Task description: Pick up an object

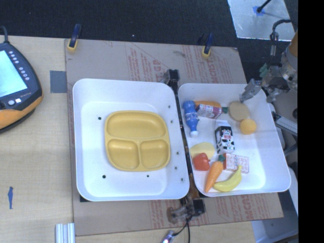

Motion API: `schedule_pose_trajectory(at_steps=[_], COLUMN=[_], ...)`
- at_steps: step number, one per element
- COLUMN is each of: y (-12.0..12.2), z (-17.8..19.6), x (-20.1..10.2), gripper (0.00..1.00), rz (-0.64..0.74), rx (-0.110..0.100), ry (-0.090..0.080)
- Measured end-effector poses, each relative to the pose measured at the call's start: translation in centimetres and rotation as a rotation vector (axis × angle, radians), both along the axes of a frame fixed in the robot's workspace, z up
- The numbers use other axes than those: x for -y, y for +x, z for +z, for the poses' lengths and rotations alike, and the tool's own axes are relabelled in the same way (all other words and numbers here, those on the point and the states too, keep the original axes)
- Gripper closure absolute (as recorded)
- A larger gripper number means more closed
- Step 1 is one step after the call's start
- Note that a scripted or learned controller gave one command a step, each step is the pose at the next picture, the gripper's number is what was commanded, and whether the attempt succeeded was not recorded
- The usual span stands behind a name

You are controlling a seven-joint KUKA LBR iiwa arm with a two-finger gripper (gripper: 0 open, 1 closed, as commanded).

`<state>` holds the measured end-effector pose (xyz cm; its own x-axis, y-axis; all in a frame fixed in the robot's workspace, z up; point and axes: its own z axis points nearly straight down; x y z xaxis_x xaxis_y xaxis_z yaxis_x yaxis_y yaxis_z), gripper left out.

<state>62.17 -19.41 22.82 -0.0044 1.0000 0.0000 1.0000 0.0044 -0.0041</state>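
I see the gripper (256, 88) hovering over the right bin's (276, 151) far edge, just beside the tan potato (238, 110). I cannot tell its state; it holds nothing visible.

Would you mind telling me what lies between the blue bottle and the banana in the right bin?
In the camera view, between the blue bottle and the banana lie a pale yellow piece, a tomato and a carrot.

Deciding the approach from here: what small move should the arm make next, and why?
Probably ease the gripper down and slightly left onto the potato. The gripper hangs over the right bin's upper right corner, holding nothing, and the potato is the nearest object, with only the orange touching it.
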Motion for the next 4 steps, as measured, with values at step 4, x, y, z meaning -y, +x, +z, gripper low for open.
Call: schedule_pose_trajectory(at_steps=[4], y=[-0.3], z=[-13.6], x=[-9.2], gripper=[0.0], rz=[-0.002], rx=[-0.001], ry=[-0.007])
